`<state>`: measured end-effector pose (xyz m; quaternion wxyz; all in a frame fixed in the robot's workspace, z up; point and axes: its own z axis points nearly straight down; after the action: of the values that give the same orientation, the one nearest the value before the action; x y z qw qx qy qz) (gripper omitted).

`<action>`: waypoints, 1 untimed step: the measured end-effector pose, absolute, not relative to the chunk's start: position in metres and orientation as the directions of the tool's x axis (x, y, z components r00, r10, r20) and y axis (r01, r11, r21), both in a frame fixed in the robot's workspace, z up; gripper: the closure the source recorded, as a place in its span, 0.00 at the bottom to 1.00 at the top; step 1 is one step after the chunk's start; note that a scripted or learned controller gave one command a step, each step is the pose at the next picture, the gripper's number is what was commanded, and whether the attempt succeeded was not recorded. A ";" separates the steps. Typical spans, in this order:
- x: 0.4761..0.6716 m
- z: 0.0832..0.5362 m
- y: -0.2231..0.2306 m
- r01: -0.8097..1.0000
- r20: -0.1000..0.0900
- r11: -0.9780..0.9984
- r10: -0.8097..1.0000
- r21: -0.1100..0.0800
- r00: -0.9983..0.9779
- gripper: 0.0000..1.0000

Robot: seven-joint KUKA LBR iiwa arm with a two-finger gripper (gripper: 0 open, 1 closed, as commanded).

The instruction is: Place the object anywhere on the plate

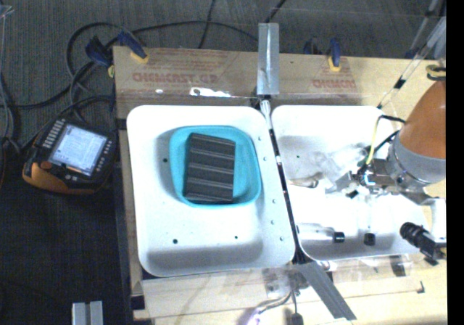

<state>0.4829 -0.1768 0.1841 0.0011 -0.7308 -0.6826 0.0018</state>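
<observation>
Arm (428, 135) cut off at right; dark ridged block (209, 167) on blue plate (250, 178)

Left bin (148, 236): a blue plate (249, 171) lies in its upper half, bearing a dark grey ribbed block (210, 167) set squarely on it. Right bin (319, 124): the arm (428, 135) enters from the right, with the gripper (353, 238) low over the bin floor near the front wall.
</observation>
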 end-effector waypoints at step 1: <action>0.482 0.133 -0.153 0.775 -0.002 -0.631 0.775 -0.007 0.631 0.00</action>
<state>0.4823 -0.1532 0.1332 0.0028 -0.9031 -0.4293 0.0025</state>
